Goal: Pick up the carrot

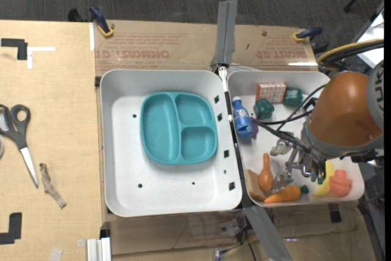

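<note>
The carrot (283,195) is orange with a green stub at its right end. It lies flat along the front wall of the right bin (278,77). My gripper (288,173) hangs low over the front of that bin, just above and slightly behind the carrot. The grey and orange arm comes in from the right and hides the bin floor behind it. Nothing is visibly held.
An orange gourd-shaped toy (266,176) stands just left of the gripper. A pink toy (340,183) and a yellow piece (323,186) lie to its right. A blue bottle (242,119), green toys (264,108) and a red box (270,92) sit further back. The left bin (116,150) holds a teal divided plate (179,128).
</note>
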`<control>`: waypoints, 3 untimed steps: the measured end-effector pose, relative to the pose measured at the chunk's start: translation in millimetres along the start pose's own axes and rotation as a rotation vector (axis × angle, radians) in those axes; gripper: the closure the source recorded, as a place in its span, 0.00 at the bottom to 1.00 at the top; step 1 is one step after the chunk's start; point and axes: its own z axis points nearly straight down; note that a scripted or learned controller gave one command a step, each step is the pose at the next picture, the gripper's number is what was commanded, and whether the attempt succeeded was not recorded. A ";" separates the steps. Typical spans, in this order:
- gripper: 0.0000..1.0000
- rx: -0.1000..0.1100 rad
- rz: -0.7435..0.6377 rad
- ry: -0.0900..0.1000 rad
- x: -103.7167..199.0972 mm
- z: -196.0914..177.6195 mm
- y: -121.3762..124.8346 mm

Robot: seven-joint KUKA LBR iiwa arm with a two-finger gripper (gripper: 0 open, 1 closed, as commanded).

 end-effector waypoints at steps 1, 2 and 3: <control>0.00 0.001 0.034 0.001 0.4 0.1 -0.5; 1.00 -0.005 0.030 0.006 0.8 -7.2 3.7; 1.00 -0.012 -0.361 0.017 -10.9 -121.1 -47.8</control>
